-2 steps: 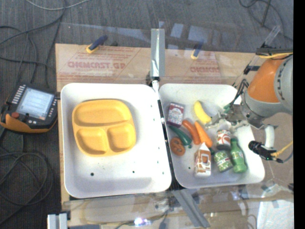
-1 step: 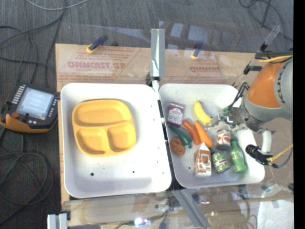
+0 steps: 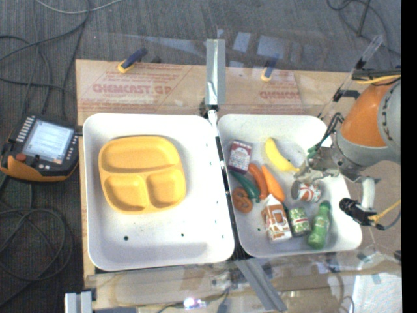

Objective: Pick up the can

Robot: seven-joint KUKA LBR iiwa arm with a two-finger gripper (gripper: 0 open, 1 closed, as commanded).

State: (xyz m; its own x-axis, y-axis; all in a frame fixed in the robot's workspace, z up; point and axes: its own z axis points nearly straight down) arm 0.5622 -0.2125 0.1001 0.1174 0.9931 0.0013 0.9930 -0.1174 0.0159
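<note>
A robotics lab is indicated: two shallow white plastic bins (image 3: 156, 253) are set on a brown board-topped bench (image 3: 150, 87), loose black cables (image 3: 39, 38) are strewn over grey carpet, and an orange-edged handheld control pendant (image 3: 40, 149) is laid alongside.

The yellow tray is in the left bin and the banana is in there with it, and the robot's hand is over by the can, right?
Not quite. The camera view shows the banana in the right bin, not the left bin. The rest is right: the yellow tray lies in the left bin, and the gripper is by the can.
</note>
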